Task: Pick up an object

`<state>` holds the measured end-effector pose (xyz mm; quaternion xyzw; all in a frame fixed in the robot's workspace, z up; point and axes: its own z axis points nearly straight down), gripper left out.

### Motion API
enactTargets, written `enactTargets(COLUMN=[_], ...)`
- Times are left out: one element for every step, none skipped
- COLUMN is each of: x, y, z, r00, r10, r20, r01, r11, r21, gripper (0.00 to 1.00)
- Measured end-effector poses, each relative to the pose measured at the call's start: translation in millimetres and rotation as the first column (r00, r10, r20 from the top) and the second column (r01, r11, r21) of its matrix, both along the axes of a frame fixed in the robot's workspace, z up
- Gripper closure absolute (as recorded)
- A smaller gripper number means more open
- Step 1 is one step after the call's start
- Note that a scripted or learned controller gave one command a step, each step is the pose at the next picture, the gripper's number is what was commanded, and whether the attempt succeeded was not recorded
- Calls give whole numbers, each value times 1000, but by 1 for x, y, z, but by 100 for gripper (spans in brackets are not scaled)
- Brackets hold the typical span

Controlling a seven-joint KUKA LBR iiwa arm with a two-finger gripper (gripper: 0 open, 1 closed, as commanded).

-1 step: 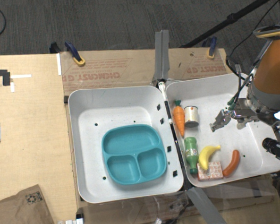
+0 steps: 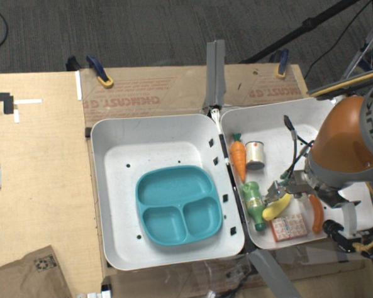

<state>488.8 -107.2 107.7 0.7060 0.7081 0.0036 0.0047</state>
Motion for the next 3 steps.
enactTargets(x=[52,56,84], y=[-8,-9,59], z=[-8,1,80], r00=[999,999,997], r10=[40,38,-81], r20=[4,11,-17], r01=[-40,-38,81], r11=[999,999,997], r21=[4,2,0], gripper=[0,100,100])
